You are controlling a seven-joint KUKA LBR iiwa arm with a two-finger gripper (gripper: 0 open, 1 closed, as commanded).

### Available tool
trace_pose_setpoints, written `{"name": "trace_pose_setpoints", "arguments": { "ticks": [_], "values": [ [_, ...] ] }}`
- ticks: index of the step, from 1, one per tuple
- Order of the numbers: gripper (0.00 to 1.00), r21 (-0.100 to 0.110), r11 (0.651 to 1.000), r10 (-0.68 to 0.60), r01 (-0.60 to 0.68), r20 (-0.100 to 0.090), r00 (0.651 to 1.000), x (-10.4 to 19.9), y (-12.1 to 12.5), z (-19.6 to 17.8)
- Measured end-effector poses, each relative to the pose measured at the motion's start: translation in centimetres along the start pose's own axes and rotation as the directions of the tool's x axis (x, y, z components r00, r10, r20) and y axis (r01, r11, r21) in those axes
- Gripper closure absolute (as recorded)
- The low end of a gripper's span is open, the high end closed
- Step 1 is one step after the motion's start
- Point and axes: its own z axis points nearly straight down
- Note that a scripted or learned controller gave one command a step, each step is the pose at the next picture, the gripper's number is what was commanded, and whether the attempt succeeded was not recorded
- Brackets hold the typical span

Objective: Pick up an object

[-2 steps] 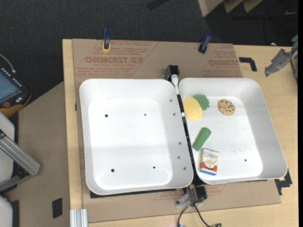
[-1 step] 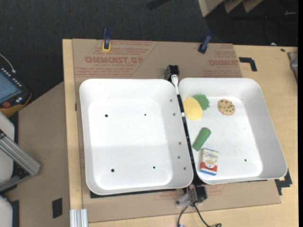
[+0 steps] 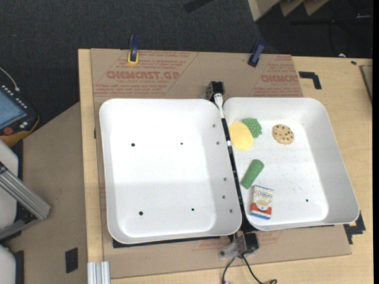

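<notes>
All candidates are sitting in the right bin [image 3: 331,158]; the left bin [image 3: 118,158] is holding no objects. I can't tell the gripper's state from this view. The cookie [image 3: 283,134] is lying well apart from the rest near the bin's far side, so it's the cleanest target, though it's a flat disc and will likely need a low, square pinch across its edge. The green cylinder [image 3: 252,173] is lying at a slant mid-bin with clear sides; closing across its short axis looks like the safest grasp. The yellow rounded piece [image 3: 241,136] is touching the bumpy green cluster [image 3: 252,126] and sitting just beside the centre wall, so fingers are risking a clash there. The small printed carton [image 3: 262,201] is resting near the front wall, boxy with flat faces.
</notes>
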Motion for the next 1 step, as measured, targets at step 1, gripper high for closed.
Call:
{"name": "trace_pose_setpoints", "arguments": {
  "ticks": [1],
  "values": [
    [0.0,0.014,1.0,-0.004,0.004,-0.006,1.0,0.17,0.29,0.88]
  ]
}}
